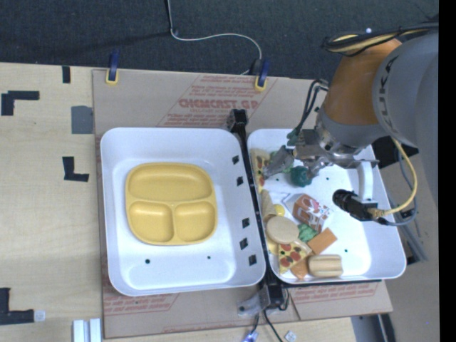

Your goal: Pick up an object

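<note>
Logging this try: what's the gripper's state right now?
Gripper: low over the right bin, by a green toy; open or shut cannot be told.

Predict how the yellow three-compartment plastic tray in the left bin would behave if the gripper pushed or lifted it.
The yellow three-compartment plastic tray looks rigid and moulded, so probably stiff, not floppy. Lying flat in the left white bin, it would likely slide, not roll. Its broad, smooth shape may resist a two-finger pinch.

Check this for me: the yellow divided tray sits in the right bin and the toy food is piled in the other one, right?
Not quite. The camera view shows the yellow divided tray in the left bin; the toy food is piled in the right bin.
</note>
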